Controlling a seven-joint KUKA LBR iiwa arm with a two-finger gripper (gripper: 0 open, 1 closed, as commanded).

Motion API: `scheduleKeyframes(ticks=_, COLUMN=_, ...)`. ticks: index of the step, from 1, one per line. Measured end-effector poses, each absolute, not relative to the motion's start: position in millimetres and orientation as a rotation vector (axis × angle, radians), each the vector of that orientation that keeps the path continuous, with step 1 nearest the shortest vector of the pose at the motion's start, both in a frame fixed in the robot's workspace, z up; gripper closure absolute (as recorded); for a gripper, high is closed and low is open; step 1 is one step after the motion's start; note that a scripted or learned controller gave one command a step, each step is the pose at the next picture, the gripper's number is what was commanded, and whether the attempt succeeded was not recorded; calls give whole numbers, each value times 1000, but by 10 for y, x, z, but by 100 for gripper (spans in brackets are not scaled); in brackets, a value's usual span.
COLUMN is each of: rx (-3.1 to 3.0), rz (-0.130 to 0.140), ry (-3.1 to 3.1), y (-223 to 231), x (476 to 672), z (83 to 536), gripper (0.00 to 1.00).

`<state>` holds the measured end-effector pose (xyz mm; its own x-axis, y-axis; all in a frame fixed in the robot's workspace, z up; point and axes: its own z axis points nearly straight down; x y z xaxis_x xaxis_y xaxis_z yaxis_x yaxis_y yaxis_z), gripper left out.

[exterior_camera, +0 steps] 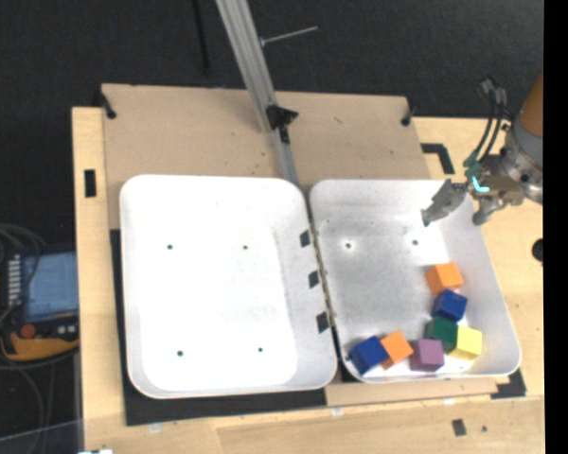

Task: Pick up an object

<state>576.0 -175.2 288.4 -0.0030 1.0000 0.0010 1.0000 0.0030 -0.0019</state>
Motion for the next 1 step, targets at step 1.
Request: scheduleKeyframes(ticks=1, rx=-2218, rz=-3, ry=-2226, y=-1749, x=5768, z=2905, gripper=0)
